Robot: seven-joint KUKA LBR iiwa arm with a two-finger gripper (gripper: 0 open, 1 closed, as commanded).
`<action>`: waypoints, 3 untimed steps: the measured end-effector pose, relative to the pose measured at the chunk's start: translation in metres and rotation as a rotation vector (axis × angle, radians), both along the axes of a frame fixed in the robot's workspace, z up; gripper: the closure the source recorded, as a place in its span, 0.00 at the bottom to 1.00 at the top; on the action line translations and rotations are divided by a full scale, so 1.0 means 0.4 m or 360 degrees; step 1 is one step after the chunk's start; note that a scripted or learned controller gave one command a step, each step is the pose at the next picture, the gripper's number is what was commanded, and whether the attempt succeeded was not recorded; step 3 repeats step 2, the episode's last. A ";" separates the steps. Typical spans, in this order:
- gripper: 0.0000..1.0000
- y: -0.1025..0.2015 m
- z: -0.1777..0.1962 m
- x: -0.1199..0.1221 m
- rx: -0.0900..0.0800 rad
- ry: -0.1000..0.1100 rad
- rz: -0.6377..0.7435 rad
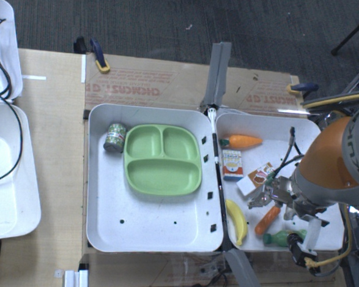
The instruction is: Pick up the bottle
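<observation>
A small green bottle [281, 238] with a dark cap lies on its side at the front of the right bin [303, 127], partly under the arm's wrist. My gripper [272, 201] hangs over that bin, just behind the bottle and above the upper end of a small carrot [266, 221]. Its fingers stand apart, open, with nothing held between them. The bottle lies free, a short way in front of and to the right of the fingertips.
The right bin also holds a larger carrot [244, 140] at the back, a small box [232, 163], a white packet [255, 179] and a banana [238, 222]. In the left bin [101, 214] are a green divided plate [162, 159] and a small can [114, 137].
</observation>
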State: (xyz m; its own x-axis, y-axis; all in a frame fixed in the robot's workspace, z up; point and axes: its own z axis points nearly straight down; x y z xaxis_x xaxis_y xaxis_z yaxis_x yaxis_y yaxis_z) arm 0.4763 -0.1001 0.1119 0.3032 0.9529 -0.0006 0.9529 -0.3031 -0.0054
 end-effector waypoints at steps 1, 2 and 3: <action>0.00 -0.143 0.155 0.029 -0.0004 -0.0005 -0.0019; 0.00 -0.112 0.058 0.001 -0.0001 0.0001 -0.0166; 0.00 -0.112 0.058 0.001 -0.0001 0.0001 -0.0166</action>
